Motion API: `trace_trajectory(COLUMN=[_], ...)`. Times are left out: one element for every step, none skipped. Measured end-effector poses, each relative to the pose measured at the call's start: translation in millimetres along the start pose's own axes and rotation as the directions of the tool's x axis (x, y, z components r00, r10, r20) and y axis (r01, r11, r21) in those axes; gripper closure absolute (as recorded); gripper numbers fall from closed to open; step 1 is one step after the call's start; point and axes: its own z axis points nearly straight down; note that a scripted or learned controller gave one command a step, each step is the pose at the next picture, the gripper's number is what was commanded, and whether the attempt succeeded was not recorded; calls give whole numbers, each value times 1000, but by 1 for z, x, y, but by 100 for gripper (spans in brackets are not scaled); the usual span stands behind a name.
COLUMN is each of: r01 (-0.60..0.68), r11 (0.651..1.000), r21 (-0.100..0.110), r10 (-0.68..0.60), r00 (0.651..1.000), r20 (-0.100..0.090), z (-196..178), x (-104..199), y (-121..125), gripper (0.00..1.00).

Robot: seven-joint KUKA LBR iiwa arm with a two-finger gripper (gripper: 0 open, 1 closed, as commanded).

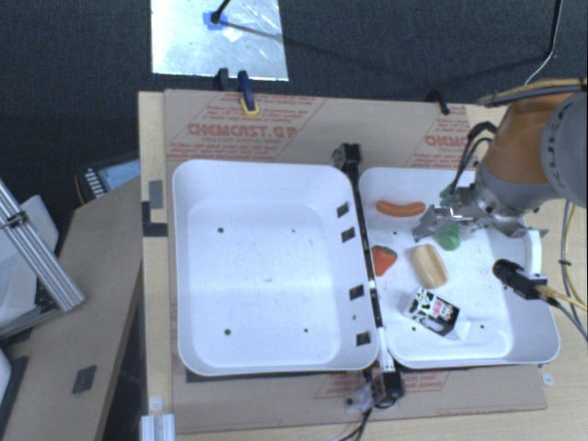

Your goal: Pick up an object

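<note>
From above, my claw (444, 217) hangs low in the right bin (528, 338), metal fingers over a small green object (448, 239); I cannot tell whether they are spread or pressed together. Around it lie an orange sausage (400, 209) toward the far side, a tan bread roll (428, 265), a red-orange piece (383, 259) by the divider and a black-and-white packet (435, 312) nearer. The left bin (266, 265) sits on brown printed cardboard (248, 127) covering the worktop (101, 274), with dark carpet (73, 62) and a shiny sheet (219, 26) beyond.

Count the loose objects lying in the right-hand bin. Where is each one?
5. Hot dog at the far side; green object under the gripper; red object by the divider; tan bun mid-bin; black-and-white packet nearest. The arm may hide more.
</note>
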Motion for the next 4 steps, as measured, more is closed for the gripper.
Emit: trace_trajectory(r01=[-2,3,4,5], r11=[1000,1000,1000,1000], r21=[-10,-2,1,-7], r10=[2,-3,-4,-5], r00=[1000,1000,1000,1000], r20=[4,0,-1,1], z=[-56,-36,24,-14], x=[-36,-5,23,42], y=[20,5,-2,8], gripper=[0,0,0,0])
